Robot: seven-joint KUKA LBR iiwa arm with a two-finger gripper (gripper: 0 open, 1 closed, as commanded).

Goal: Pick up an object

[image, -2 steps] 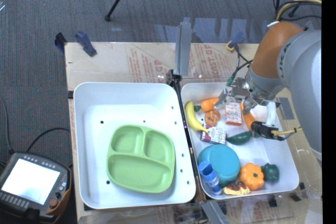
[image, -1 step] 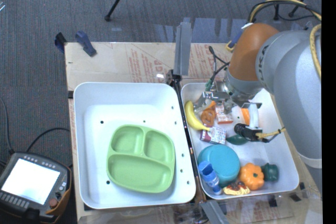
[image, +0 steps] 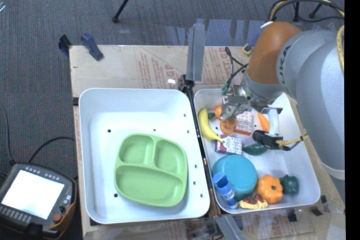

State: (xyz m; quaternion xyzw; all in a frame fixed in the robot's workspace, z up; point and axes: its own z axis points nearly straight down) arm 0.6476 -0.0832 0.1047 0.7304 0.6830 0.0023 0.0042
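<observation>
The hand point(image: 232, 108) is being held low in the right bin point(image: 304, 168), above a banana point(image: 207, 126) and small packets point(image: 243, 122); whether it is apart or together cannot be told. A green plate point(image: 151, 169) is lying in the left bin point(image: 101, 115).

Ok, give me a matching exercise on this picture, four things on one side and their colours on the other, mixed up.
Things:
1. plate
2. banana
3. bowl
4. pumpkin

Colours:
A. blue
B. orange
C. green
D. yellow

Pairs: 1-C, 2-D, 3-A, 4-B
</observation>
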